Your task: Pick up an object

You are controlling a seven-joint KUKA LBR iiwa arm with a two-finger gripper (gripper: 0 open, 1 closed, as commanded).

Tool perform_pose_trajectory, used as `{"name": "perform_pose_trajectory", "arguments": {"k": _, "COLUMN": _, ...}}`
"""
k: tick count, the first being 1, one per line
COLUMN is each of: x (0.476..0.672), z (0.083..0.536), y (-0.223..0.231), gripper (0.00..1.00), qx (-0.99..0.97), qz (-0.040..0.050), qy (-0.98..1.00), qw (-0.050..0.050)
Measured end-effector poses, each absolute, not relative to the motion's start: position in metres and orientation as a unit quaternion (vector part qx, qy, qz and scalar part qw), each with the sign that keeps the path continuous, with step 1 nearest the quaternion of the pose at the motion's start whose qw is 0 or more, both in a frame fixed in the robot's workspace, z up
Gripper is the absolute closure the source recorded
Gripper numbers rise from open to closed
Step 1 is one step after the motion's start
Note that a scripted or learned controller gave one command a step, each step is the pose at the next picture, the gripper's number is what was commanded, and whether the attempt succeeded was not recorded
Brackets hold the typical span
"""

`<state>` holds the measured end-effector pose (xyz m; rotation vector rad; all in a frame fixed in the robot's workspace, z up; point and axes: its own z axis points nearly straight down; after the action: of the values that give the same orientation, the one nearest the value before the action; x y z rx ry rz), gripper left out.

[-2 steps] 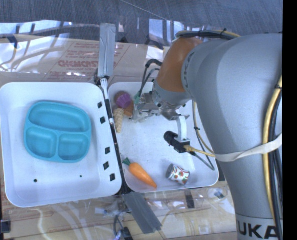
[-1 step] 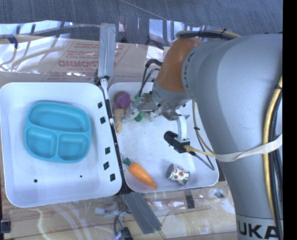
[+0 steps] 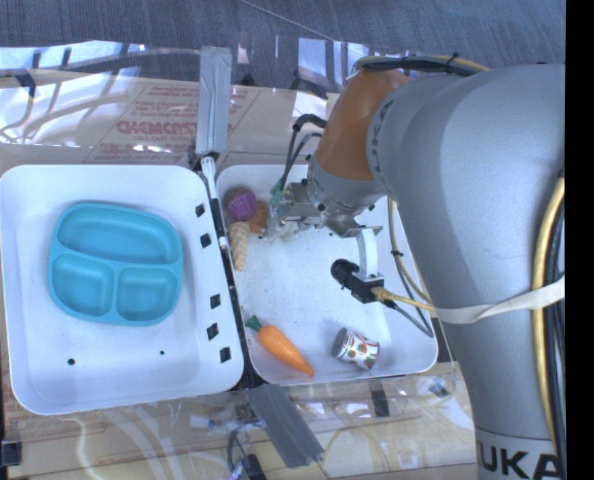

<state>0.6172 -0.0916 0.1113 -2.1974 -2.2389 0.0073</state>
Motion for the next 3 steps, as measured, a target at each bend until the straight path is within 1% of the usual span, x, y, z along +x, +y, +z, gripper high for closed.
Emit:
{"name": "perform_pose_trajectory", "arguments": {"k": 1, "x": 0.6172, "z": 0.1111, "y": -0.0914, "gripper": 0.0, "qx": -0.7, "qz": 0.0025, "qy": -0.714, "qw": 0.002}}
{"name": "perform_pose_trajectory", "arguments": {"k": 2, "x": 0.6174, "z": 0.1209, "y": -0.0912, "gripper": 1.0, "qx": -0.698, "qz": 0.0028, "qy": -0.716, "qw": 0.002}}
{"name": "perform_pose_trajectory", "arguments": {"k": 3, "x": 0.6173, "z": 0.1207, "y": -0.091, "gripper": 0.0, "qx": -0.698, "qz": 0.0031, "qy": -0.716, "qw": 0.003}}
